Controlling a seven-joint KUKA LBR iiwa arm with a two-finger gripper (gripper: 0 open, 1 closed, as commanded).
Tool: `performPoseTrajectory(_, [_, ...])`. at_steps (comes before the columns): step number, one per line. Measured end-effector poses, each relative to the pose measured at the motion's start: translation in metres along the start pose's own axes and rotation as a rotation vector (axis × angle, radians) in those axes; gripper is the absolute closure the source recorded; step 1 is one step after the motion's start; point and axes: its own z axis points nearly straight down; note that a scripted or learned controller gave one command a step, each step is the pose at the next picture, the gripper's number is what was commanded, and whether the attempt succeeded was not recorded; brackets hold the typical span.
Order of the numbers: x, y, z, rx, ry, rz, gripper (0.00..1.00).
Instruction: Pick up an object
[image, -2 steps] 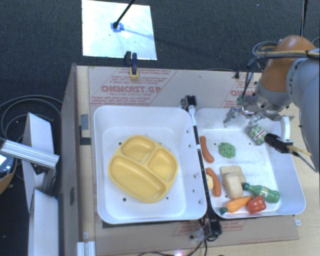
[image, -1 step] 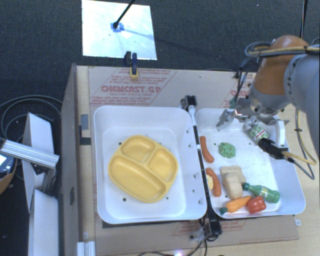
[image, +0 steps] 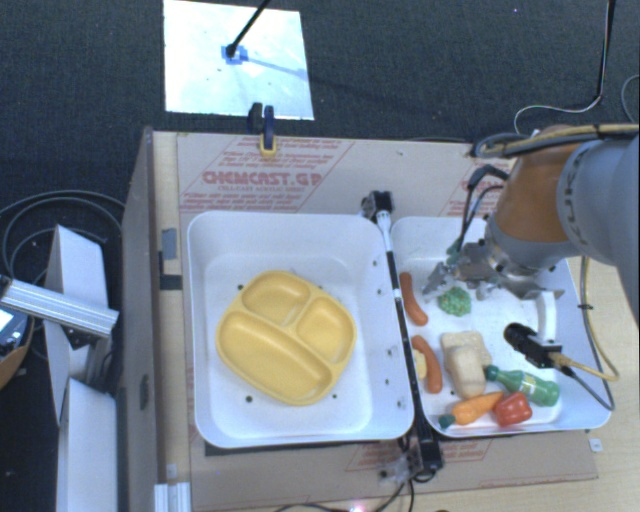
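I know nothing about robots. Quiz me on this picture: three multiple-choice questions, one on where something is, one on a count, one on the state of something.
1. Where is the yellow tray?
A. left bin
B. right bin
C. floor

2. How many sausages lie by the divider?
A. one
B. two
C. four

3. How does the green bottle sit?
A. upright
B. on its side
C. lifted by the arm

Answers:
1 A, it rests in the left bin.
2 B, one sausage sits above the other.
3 B, it lies flat in the right bin.

Glossy yellow plastic tray (image: 286, 337), smooth white plastic bins (image: 210, 330), matt cardboard (image: 300, 170)
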Motion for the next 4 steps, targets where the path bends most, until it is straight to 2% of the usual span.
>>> performPoseTrajectory(1, [-0.008,-0.074,0.041,-0.006,-0.001,0.001,0.00])
performPoseTrajectory(2, [-0.008,-0.027,0.040,-0.010,-0.003,-0.001,0.00])
performPoseTrajectory(3, [-0.030,0.039,0.040,-0.010,-0.003,-0.003,0.00])
performPoseTrajectory(4, [-0.016,0.073,0.042,-0.003,0.000,-0.004,0.00])
